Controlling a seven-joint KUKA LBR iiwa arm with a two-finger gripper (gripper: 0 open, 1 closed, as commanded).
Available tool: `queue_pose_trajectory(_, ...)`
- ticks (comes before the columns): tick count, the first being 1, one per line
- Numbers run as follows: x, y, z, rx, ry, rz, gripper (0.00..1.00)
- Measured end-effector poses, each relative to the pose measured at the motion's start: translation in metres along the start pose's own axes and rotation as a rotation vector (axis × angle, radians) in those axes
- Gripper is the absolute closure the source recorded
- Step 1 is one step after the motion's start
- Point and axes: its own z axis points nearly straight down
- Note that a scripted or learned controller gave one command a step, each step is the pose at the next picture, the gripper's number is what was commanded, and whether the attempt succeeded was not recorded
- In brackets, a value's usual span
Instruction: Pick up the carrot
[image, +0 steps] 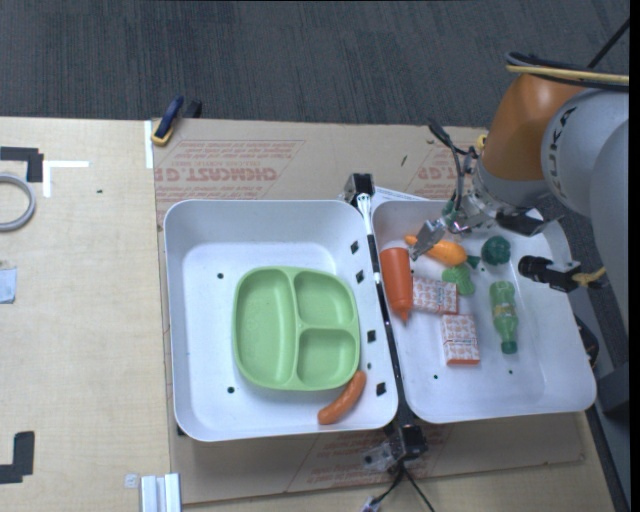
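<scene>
Carrot (397, 281): in the right bin (560, 395), against its left wall, long axis running front to back.
Gripper (432, 238): just right of the carrot's far end, fingers spread, holding nothing.

Premises present as a robotics test lab rather than a home or kitchen. A grey industrial arm (590, 140) with an orange band works over a plywood bench (80, 330). Left of the claw (440, 232), two shallow white bins (185, 330) sit on flattened cardboard (230, 165). Black tape markers (22, 160) lie far left; dark carpet (250, 55) beyond. Bin contents beneath the claw are toy foods.
</scene>
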Motion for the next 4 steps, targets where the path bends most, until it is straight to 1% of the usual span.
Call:
queue_pose_trajectory(1,-0.001,0.000,-0.010,-0.002,-0.002,0.002,1.00)
queue_pose_trajectory(2,0.003,0.010,0.008,-0.023,-0.012,-0.129,1.00)
queue_pose_trajectory(3,0.031,-0.006,-0.111,0.001,0.000,0.054,1.00)
queue_pose_trajectory(4,0.006,-0.061,0.007,0.002,0.001,0.087,1.00)
